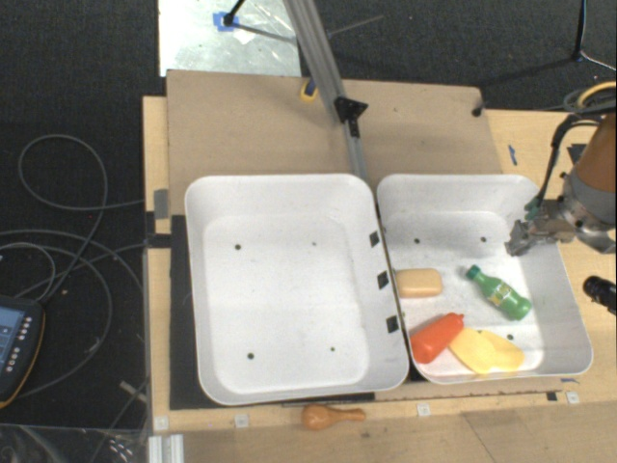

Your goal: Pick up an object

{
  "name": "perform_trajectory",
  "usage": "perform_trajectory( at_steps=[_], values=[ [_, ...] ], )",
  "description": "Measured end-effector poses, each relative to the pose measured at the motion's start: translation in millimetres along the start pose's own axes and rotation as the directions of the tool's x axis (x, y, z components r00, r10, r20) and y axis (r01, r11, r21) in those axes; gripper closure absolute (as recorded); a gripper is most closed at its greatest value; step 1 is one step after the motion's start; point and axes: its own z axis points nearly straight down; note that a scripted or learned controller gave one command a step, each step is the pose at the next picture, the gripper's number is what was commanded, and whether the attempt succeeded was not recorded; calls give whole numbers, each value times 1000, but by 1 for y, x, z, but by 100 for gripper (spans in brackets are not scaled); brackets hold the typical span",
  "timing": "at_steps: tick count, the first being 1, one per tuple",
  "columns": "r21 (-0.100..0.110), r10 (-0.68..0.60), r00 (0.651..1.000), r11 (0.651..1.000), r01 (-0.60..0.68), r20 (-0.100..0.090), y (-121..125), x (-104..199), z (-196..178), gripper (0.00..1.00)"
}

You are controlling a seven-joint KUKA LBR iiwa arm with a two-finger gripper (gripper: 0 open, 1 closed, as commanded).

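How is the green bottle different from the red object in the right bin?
The green bottle is slimmer and lies alone mid-bin; the red object is thicker and lies touching the yellow item. The bottle slants down-right, the red object up-right. Both lie flat in the right bin.

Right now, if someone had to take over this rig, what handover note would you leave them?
Gripper: over the right bin's far right side, nothing seen between its fingers; open or shut unclear.
Things, all in the right bin: green bottle, tan block, red bottle, yellow piece touching it.
Left bin: white floor showing.
Done: nothing picked yet.
Left: descend, grasp, lift; the green bottle lies nearest.
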Motion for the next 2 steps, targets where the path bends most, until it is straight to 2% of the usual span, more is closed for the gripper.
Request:
perform_trajectory(
  at_steps=[1,2],
  values=[
    [-4,-4,1000,1000,4,2,0,0,-65,100],
    [0,-5,1000,1000,5,0,2,-1,-89,100]
  ],
)
